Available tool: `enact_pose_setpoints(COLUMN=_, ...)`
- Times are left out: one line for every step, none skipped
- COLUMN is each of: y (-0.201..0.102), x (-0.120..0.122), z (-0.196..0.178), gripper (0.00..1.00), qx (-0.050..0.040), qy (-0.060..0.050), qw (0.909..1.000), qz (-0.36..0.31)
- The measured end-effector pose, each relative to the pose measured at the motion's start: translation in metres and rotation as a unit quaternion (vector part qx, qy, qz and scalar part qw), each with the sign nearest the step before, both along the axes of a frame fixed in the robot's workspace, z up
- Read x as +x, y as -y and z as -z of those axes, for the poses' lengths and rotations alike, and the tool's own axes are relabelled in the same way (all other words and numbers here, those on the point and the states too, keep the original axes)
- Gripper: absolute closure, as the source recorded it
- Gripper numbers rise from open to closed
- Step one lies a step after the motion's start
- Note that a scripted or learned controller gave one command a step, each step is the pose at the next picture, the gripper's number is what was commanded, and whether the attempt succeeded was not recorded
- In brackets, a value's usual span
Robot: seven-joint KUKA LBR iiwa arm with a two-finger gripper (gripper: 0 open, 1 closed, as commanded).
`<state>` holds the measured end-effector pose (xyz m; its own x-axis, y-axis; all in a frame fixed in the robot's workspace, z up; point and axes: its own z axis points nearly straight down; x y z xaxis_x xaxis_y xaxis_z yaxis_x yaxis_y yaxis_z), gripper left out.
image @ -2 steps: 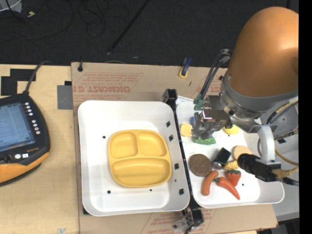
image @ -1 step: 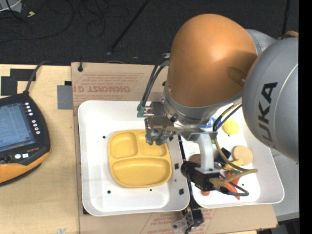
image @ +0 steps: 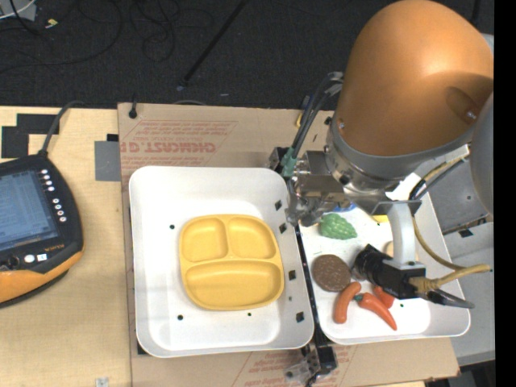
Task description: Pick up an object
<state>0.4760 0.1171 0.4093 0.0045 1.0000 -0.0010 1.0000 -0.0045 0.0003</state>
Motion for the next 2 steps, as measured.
enact_pose_setpoints(y=-0.030, x=0.000, z=-0.025, gripper=1.00, qx=0.0008, qy=0.000, qw=1.0000, qz=-0.003)
enact_pose_setpoints(y=0.002, x=0.000, z=-0.089, gripper=1.00, qx=0.0009, qy=0.002, qw=1.0000, qz=-0.001)
